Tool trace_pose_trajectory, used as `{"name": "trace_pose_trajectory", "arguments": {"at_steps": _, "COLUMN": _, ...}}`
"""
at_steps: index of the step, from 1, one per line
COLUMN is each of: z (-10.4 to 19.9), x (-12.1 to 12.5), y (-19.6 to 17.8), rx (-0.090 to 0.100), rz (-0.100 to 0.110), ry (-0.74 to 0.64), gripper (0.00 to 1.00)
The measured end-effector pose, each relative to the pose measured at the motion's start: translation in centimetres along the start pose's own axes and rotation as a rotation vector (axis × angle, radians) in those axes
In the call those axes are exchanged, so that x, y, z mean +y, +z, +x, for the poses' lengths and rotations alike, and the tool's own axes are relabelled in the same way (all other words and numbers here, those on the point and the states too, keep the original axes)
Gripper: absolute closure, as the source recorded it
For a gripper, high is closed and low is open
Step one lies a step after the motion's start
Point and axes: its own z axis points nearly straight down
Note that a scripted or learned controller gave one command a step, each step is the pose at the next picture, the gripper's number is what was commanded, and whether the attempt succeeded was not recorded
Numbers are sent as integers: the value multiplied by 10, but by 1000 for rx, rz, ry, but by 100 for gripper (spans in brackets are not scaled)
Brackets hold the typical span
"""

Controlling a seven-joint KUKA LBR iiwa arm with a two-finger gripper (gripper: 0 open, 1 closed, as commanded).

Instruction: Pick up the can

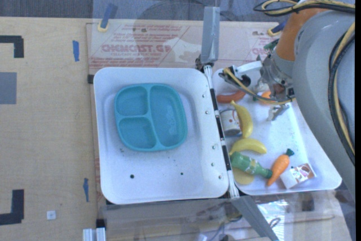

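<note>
Well, can: lying on its side in the right bin, hard against the divider wall, just left of a banana.
Gripper: low over the bin's far end, well apart from the can; whether released or clenched, I cannot tell (arm blocks the view).
Neighbours: second banana below the can, green bottle beside it, carrot and small carton nearer the front.
Left bin: holds a teal divided plate.
</note>
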Motion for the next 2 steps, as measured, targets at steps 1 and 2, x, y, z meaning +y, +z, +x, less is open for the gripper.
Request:
{"name": "trace_pose_trajectory", "arguments": {"at_steps": 1, "z": 0, "x": 1, "y": -6, "rx": -4, "rz": 4, "ry": -1, "gripper": 100}}
{"name": "trace_pose_trajectory", "arguments": {"at_steps": 2, "z": -3, "x": 18, "y": -102, "rx": -4, "rz": 3, "ry": -31, "gripper": 100}}
